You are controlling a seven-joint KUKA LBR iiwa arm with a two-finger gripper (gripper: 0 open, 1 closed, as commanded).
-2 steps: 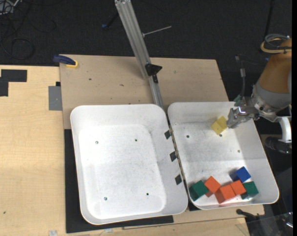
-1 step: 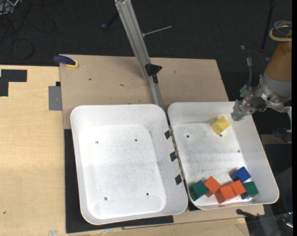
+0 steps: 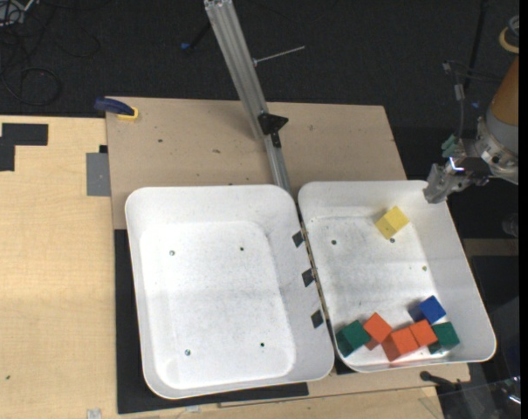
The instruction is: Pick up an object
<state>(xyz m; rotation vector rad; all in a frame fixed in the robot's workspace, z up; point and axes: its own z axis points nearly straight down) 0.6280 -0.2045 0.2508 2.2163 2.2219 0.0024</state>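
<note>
Nothing was picked yet: the tool (image 3: pixel 440 184) hung at the frame's right, its opening impossible to judge, near the untouched small yellow block (image 3: pixel 391 223).

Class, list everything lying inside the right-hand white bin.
The right bin holds a yellow block near its far end and a near-corner cluster: two green blocks, two orange blocks and a blue block. Anything under the cluster is hidden.

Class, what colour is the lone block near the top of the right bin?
Yellow: the block sits apart in the right bin, clearest in the camera view.
</note>
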